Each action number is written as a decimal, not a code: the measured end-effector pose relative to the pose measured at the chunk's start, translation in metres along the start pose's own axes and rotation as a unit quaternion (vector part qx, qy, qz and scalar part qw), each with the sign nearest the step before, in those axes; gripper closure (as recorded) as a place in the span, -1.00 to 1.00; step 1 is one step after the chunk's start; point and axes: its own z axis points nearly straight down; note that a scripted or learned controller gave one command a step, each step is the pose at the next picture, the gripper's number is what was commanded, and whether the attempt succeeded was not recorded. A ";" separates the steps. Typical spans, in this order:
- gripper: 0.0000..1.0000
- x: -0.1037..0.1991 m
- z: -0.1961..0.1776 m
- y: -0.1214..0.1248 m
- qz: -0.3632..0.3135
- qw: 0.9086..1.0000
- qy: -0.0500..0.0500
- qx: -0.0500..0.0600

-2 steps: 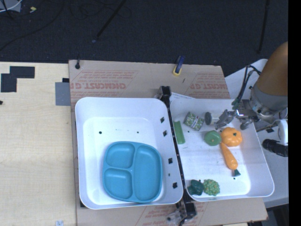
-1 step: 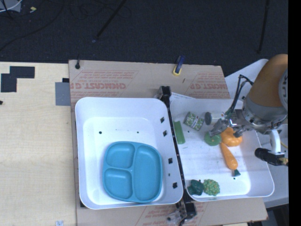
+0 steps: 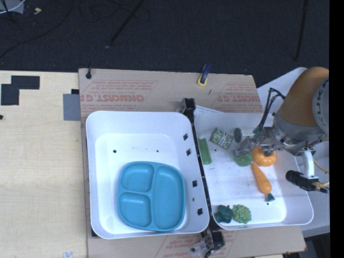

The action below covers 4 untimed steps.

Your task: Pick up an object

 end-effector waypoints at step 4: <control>1.00 -0.011 -0.111 0.002 0.000 1.000 0.002 0.007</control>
